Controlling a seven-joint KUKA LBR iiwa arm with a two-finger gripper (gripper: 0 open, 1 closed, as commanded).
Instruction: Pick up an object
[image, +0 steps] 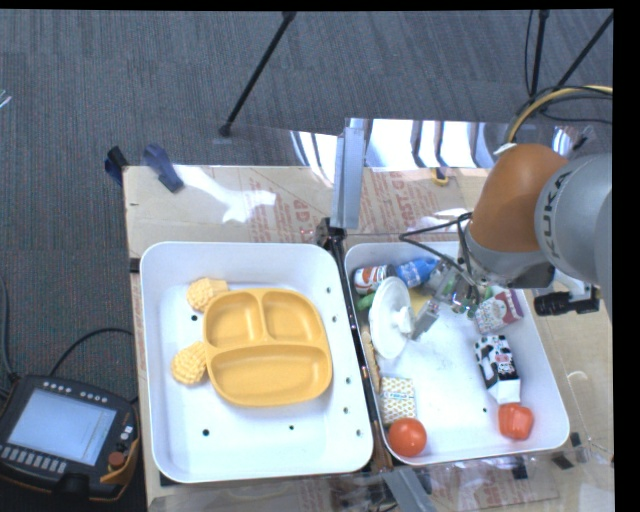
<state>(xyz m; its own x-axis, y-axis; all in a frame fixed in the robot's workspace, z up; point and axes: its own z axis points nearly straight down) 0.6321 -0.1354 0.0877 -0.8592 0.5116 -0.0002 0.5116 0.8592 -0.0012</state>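
We see two white bins side by side. In the left bin (160, 300) lies a yellow tray (268, 345) with three compartments. Two yellow waffles touch its edge: one (205, 292) at 10 o'clock of the tray, the other (188, 364) at 8 o'clock.

The arm (540, 215) reaches into the right bin (550, 380) from 2 o'clock. The gripper (432, 318) hangs low over the upper middle of this bin, just beside a white plate (388, 316) that stands tilted at the bin's left wall. We cannot tell if the claw is released or clenched, and we see no thing between it.

Around the gripper lie several things. A blue bottle (414, 269) lies at 11 o'clock of it, near a can (370, 277) in the bin's upper left corner. A small carton with cow pattern (496, 364) lies at 4 o'clock, and below it a red fruit (515, 421). A tomato (407, 437) rests at the bin's lower edge, touching a small box (398, 399) above it. A wrapped packet (492, 312) lies at 3 o'clock of the gripper.
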